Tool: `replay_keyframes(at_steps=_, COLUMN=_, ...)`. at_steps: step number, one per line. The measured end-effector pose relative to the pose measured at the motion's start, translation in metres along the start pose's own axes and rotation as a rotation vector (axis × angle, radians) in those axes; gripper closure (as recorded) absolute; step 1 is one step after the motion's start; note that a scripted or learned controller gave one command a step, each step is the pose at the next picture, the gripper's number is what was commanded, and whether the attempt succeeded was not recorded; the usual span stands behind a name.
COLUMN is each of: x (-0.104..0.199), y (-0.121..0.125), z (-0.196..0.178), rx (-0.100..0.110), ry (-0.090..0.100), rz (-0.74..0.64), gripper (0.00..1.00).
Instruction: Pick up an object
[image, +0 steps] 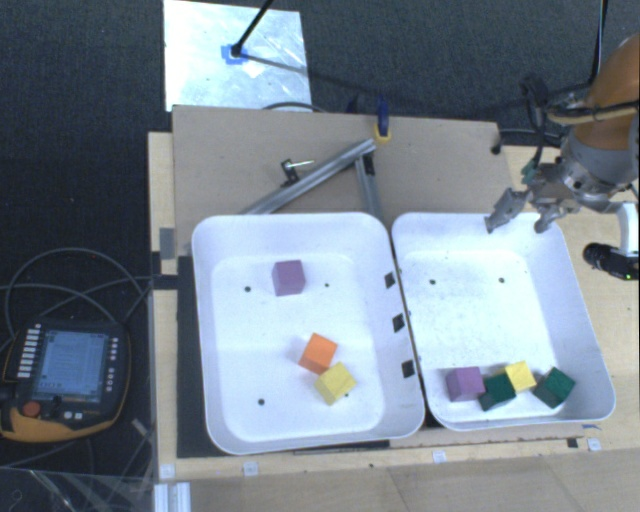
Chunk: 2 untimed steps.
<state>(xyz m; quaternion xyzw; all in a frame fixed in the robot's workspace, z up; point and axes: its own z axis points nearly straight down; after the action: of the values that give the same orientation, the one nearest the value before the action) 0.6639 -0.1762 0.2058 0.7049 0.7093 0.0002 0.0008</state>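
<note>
My gripper (522, 219) hangs over the far right corner of the right bin (480, 285), open, with nothing between its two fingers. Along that bin's near edge lie a purple block (464, 382), a dark green block (496, 391), a yellow block (520, 376) and another green block (554, 386). In the left bin (230, 330) a purple cube (288, 277) sits toward the back, while an orange cube (318, 352) and a yellow cube (336, 382) lie touching near the front.
A metal bar (310, 178) lies on the cardboard behind the left bin. A teach pendant (65, 375) with its cable rests left of the bench. Black clips (398, 322) join the bins' shared edge.
</note>
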Motion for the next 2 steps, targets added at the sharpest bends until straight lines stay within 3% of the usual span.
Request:
replay_keyframes(at_steps=1, x=0.000, y=0.000, z=0.000, rx=0.000, ry=-0.001, rz=0.000, gripper=0.00)
replay_keyframes(at_steps=2, x=0.000, y=0.002, z=0.041, rx=0.003, ry=0.000, rz=0.001, gripper=0.00)
